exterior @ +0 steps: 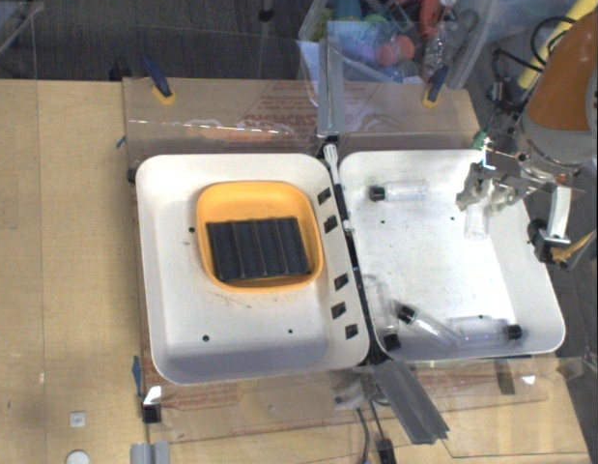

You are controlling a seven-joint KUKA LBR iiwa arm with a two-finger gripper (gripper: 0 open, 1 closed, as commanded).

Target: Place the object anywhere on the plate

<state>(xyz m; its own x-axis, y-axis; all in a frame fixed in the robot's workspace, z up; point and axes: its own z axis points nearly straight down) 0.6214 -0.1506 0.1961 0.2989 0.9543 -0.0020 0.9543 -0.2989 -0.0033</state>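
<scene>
The dark ribbed object (257,248) lies flat on the orange plate (214,204), within its rim, in the left bin (168,307). The gripper (484,193) hovers at two o'clock over the right bin (443,269), near its far-right edge; its fingers' state cannot be told. Clear tubes, probably, lie around six o'clock there.

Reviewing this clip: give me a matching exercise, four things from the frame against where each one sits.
Things:
1. orange plate
2. dark ridged block
3. clear tube with black caps
4. gripper

Places:
A. lying along the right bin's near edge
B. on the plate
C. over the right bin's far right corner
D. in the left bin

Pairs: 1-D, 2-B, 3-A, 4-C
</scene>
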